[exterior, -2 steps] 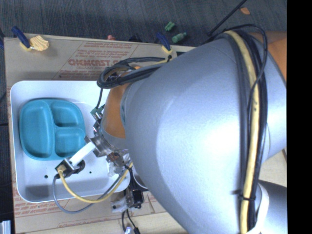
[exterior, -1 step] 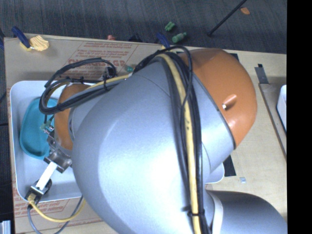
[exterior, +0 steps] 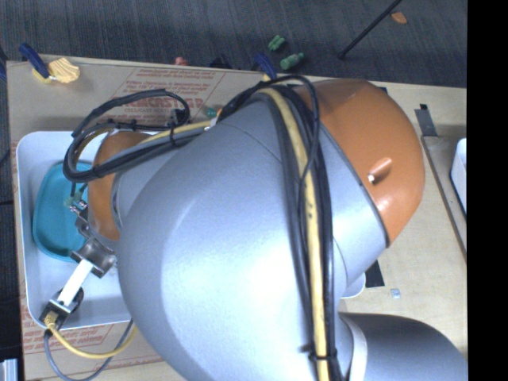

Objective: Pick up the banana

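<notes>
the grey arm [exterior: 238, 236] with its orange band [exterior: 381, 165] looms over most of the scene, black and yellow cables [exterior: 305, 213] running down its back. beneath it lies the bench [exterior: 159, 82], carrying a white bin [exterior: 28, 236] at the left. a teal object [exterior: 54, 213] rests in that bin, partly under the arm. a small white-and-yellow fitting [exterior: 67, 292] juts from the wrist over the bin floor. the end effector is hidden, so its state cannot be told. the banana's place cannot be told either.
</notes>
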You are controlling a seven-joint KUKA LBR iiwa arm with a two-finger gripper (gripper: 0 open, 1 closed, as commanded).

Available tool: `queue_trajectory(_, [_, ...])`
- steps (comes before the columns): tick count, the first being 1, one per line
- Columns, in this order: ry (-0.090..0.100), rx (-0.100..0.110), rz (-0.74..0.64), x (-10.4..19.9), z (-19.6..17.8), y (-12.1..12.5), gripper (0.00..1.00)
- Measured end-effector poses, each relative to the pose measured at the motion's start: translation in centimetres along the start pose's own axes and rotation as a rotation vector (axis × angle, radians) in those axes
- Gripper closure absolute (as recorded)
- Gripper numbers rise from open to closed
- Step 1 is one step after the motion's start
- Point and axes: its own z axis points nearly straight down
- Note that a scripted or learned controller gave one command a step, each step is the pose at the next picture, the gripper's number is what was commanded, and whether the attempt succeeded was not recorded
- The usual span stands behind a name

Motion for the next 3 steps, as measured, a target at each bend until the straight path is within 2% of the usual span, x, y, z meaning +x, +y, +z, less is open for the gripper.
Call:
queue_trajectory(1, [-0.007,0.015,-0.174,-5.4,-11.0,5.5,1.00])
queue_trajectory(2, [-0.007,0.016,-0.070,0.1,-11.7,-0.7,1.00])
queue_trajectory(3, [-0.011,0.013,0.421,-0.1,-6.3,-0.6,1.00])
